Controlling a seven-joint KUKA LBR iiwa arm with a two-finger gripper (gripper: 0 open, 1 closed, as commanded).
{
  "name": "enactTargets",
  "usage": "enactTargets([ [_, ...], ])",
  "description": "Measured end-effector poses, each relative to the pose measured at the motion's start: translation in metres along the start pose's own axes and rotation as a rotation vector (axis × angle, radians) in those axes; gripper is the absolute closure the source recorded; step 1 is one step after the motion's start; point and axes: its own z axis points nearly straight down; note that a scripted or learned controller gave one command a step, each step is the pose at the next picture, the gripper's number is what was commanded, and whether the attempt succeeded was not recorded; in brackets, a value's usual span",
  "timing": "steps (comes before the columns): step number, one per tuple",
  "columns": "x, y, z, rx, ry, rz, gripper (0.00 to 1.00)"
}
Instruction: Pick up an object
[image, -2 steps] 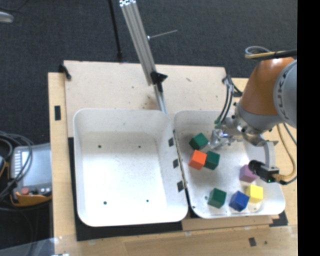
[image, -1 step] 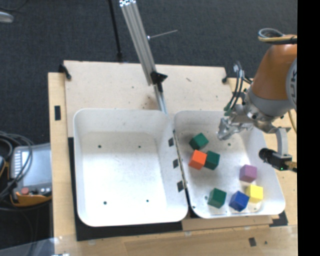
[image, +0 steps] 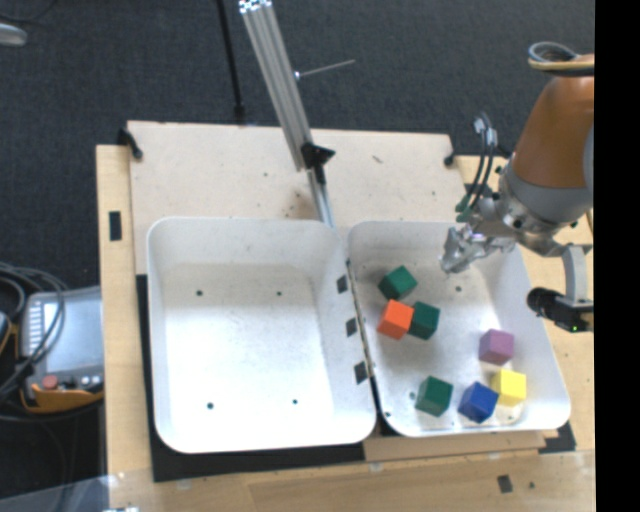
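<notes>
Blocks are what I'm after, and all seven sit in the right bin (image: 545, 345) with my gripper (image: 457, 255) hanging over that bin's far end, nothing between its fingers that I can see. Honestly can't tell from my camera whether the fingers are apart or together, they're just a blurry grey lump. Closest to the gripper, down and to its left, is a dark green cube (image: 398, 282). A bit further below that, an orange cube (image: 396, 319) and another green cube (image: 424, 320) sit touching side by side. Further out, below and to the gripper's right, there's a purple cube (image: 496, 346), then a yellow cube (image: 511, 385) right against a blue cube (image: 478, 401), with a third green cube (image: 434, 395) just left of the blue one. Left bin (image: 250, 335) is well off to the gripper's left.
</notes>
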Motion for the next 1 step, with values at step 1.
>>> enactTargets([
  [1,0.0467,0.0165,-0.0046,0.001,0.001,-0.001,1.00],
])
